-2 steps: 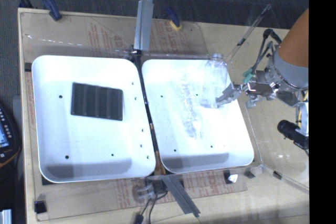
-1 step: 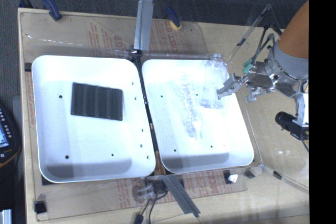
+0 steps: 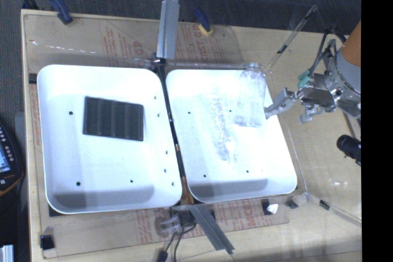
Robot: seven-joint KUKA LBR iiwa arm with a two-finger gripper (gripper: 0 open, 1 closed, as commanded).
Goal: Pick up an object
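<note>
**Poised at the right bin's edge, reaching for the clear plastic**

My gripper (image 3: 274,106) sits just off the right wall of the right bin (image 3: 279,184), angled in toward its upper right corner. From this overhead view I cannot tell how my end effector is set, and nothing visibly rides with it, so I count myself as carrying nothing.

The nearest candidate is a clear plastic object (image 3: 250,98), a crumpled-looking transparent piece lying in the right bin's upper right area, close to my tip. A fainter streak of see-through material (image 3: 222,132) trails toward the bin's middle; I cannot say whether it is part of the same item. In the left bin (image 3: 52,190) lies a dark ribbed rectangular pad (image 3: 113,118), flat and well apart from me.

I judge the step in hand to be the approach to the clear piece. To do it well, I should clear the bin wall before descending, come down over the bulkiest fold and not a thin edge, and close slowly, since such light, slippery film probably slides or collapses. A lift should be gentle, checking that material truly rises with me.
</note>
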